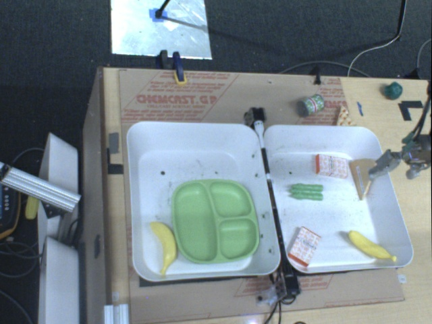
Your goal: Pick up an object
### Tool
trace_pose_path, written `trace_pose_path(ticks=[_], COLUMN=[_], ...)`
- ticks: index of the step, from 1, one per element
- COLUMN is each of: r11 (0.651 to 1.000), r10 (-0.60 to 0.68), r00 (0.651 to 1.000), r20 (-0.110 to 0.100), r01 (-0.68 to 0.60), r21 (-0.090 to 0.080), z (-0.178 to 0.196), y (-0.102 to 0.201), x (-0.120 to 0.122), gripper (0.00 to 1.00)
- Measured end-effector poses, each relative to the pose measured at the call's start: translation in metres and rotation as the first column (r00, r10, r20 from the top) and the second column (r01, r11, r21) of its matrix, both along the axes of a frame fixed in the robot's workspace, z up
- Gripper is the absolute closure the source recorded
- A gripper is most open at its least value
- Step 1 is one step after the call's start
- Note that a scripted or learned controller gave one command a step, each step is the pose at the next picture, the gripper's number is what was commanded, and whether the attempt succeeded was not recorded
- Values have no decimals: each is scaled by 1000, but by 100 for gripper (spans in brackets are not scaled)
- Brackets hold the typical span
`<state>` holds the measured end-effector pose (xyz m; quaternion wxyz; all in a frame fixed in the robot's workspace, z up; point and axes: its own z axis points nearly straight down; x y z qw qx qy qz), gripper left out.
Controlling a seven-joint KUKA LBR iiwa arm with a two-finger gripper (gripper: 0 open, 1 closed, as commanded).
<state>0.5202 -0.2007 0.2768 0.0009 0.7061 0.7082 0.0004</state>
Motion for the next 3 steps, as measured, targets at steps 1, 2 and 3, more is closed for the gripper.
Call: trace_pose_path(ticks=[1, 2, 3], r11=[1000, 1000, 1000], r10=[1, 0, 2], r00=[1000, 1000, 1000], r20=[-1, -3, 1], r01=[-1, 0, -2], r21=[1, 1, 0], z=[-78, -177, -192], y=[80, 99, 68], x=[0, 54, 117], gripper=[0, 0, 0])
